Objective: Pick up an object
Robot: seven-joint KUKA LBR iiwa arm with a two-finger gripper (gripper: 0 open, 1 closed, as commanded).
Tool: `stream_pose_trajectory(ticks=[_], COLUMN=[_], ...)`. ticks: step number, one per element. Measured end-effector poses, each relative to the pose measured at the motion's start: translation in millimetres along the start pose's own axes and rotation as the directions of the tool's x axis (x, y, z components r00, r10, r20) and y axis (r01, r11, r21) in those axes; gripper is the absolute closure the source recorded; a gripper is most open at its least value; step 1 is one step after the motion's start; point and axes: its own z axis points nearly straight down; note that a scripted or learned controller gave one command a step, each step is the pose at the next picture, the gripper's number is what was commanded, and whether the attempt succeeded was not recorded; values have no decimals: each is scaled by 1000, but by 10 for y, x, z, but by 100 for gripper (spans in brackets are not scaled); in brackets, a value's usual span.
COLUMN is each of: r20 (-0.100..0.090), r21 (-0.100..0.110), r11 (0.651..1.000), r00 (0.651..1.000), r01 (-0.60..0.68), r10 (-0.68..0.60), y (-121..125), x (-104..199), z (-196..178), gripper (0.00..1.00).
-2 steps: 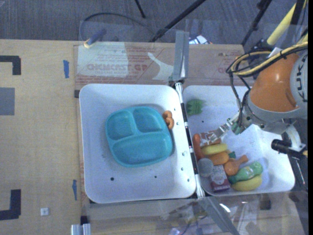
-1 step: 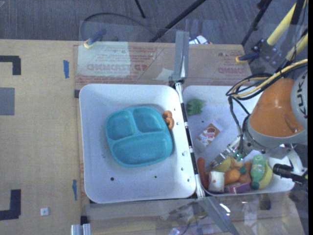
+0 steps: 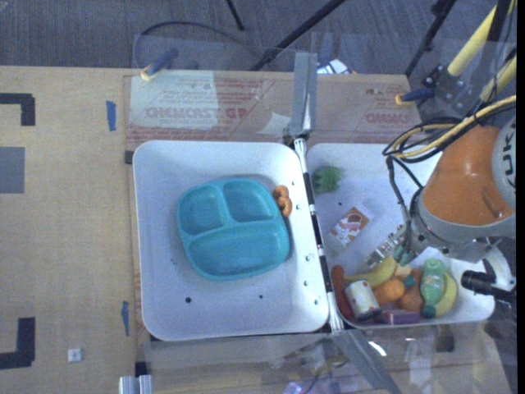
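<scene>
Nearest the camera, along the lower edge of the right bin (image 3: 361,179), lies a crowded heap of toy food: a banana (image 3: 379,271), an orange fruit (image 3: 392,290), a red-and-white can (image 3: 362,299), a purple piece (image 3: 400,317) and a green bottle (image 3: 432,279) against a second yellow banana (image 3: 447,295). My gripper (image 3: 395,245) hangs at the heap's upper edge, just above the first banana, under my orange wrist band at the frame's right; I cannot tell from here how it is set, and I see nothing held in it.

I judge these pieces to be light, hollow plastic, stiff and smooth, so they will likely slip or roll if I pinch off-centre. The banana closest to me looks the best target: I would take it across its narrow middle, square to its curve. Its neighbours touch it, so a finger may jam or nudge them.

Further up the bin, a small red-and-white packet (image 3: 349,225) lies flat and a green leafy toy (image 3: 326,179) sits by the divider. The left bin (image 3: 156,220) holds a teal divided plate (image 3: 234,228) with a small orange piece (image 3: 283,200) at its right rim.
</scene>
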Motion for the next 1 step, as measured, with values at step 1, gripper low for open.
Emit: stream_pose_trajectory(ticks=[1], r20=[-9], r21=[9], r11=[1000], r00=[1000], r01=[12], r10=[-12], y=[1302], x=[-276], z=[-856], gripper=[100])
